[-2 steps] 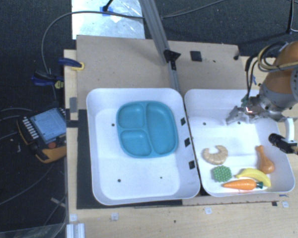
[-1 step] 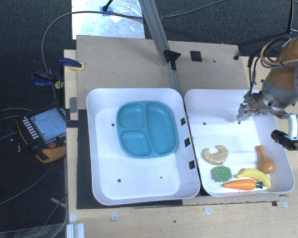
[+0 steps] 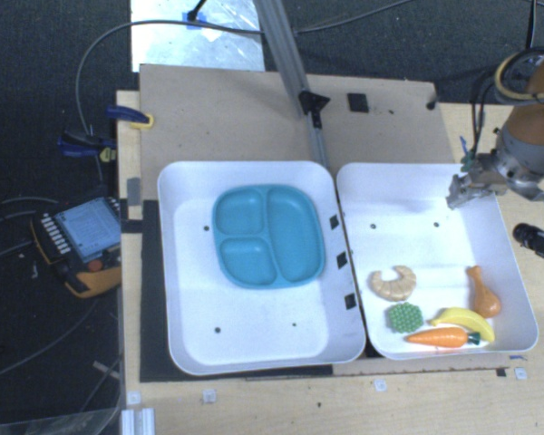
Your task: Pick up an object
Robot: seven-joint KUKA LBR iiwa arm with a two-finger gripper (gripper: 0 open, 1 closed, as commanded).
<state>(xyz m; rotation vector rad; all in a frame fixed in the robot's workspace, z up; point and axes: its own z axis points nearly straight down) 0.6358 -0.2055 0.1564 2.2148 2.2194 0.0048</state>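
— How many bins on the counter [image 3: 208,116]?

— Two, side by side. The left bin [image 3: 186,333] holds one thing, a blue divided plate [image 3: 268,236] with three compartments, lying toward the bin's far edge.

— And the right bin [image 3: 417,198]?

— Five things, all crowded toward its near edge. One croissant [image 3: 393,284] sits nearest the bin's middle. Just beside it, closer to the near edge, one green bumpy piece, maybe broccoli [image 3: 403,316]. One carrot [image 3: 437,337] lies along the near edge, touching one banana [image 3: 465,321] right behind it. One brown drumstick [image 3: 482,292] lies near the right edge, close to the near right corner.

— Where's the arm [image 3: 533,134]?

— It comes in over the right bin's far right corner. The claw [image 3: 465,188] hangs over the rim there, well apart from all five pieces.

— Is the claw holding anything?

— I see nothing between its fingers. How wide they stand, I cannot tell from here; it's a small grey lump against the white.

— Anything else around?

— One orange-and-black handheld unit with a screen [image 3: 83,243] left of the counter, amid cables.
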